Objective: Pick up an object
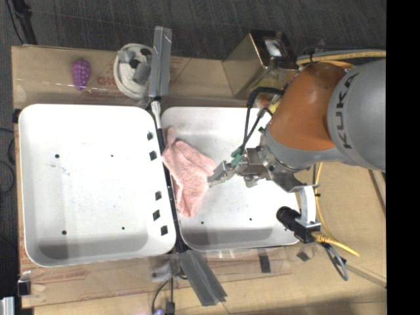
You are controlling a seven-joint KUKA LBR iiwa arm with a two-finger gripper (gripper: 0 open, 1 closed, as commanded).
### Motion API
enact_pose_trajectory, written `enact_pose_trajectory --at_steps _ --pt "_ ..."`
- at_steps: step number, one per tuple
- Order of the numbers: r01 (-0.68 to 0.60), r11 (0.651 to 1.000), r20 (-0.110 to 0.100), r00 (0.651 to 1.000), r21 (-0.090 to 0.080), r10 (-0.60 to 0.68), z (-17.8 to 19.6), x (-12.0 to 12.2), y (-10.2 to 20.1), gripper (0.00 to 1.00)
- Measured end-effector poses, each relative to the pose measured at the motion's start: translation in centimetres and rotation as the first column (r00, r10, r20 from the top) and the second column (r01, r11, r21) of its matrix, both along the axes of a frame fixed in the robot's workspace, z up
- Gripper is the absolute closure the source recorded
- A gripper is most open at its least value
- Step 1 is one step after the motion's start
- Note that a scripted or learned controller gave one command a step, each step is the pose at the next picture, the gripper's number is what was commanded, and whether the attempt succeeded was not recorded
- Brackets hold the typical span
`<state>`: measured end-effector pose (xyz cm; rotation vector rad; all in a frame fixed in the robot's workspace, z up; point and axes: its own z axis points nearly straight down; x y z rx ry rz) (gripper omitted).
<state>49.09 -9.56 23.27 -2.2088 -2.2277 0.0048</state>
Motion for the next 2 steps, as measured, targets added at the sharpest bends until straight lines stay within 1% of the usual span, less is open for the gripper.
enact_pose_trajectory --at_steps 1,2 --pt "-0.073 0.997 -0.001 0.997 -0.001 0.073 -10.2 7.8 -3.4 0.00" --pt "-0.106 0.994 0.002 0.994 -0.001 0.106 -13.4 11.4 -1.7 0.00"
